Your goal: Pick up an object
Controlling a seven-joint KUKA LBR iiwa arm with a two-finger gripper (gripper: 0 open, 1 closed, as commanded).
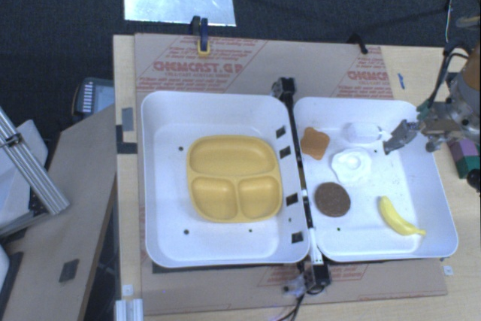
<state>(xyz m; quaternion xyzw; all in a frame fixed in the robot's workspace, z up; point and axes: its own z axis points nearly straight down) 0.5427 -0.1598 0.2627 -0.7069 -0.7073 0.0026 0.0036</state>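
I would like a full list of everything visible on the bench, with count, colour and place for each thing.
left bin: 1, white, left half of the bench
right bin: 1, white, right half of the bench
divided tray: 1, yellow, middle of the left bin
toast piece: 1, orange-brown, right bin, upper left
round patty: 1, dark brown, right bin, lower left
fried egg: 1, white, right bin, centre
white object: 1, white, right bin, top, kind unclear
banana: 1, yellow, right bin, lower right
gripper: 1, grey, over the right bin's upper right

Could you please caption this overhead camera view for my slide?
Pincer hovering over right bin of toy food; yellow tray in left bin.
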